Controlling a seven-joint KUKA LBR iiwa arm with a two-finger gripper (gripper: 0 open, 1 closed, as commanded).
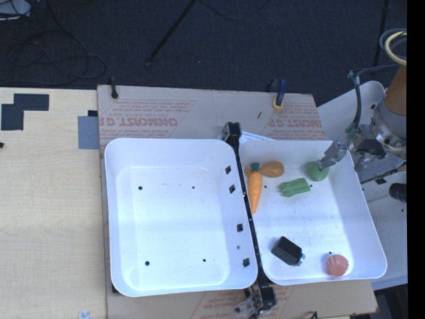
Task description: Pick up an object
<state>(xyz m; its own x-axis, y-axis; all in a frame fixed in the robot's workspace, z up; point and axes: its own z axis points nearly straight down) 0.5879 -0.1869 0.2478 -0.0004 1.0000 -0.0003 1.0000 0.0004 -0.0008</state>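
The right bin (368, 224) holds several objects. An orange carrot (254, 191) lies along its left wall, with a yellow-orange lump (271, 169) beside the carrot's top. A green pickle-shaped piece (294, 187) rests mid-bin, and a small round green object (317, 172) sits near the far right wall. A black block (287, 250) and a pink ball (337, 264) lie toward the front. My gripper (332, 155) reaches in from the right, its tip just above and right of the round green object, touching or nearly touching it.
The left bin (116, 231) stands beside the right one, with a black divider rail (243, 205) between them. Cardboard (166, 115) lies under both bins. The arm's body (392, 125) and its cables crowd the right bin's far right corner.
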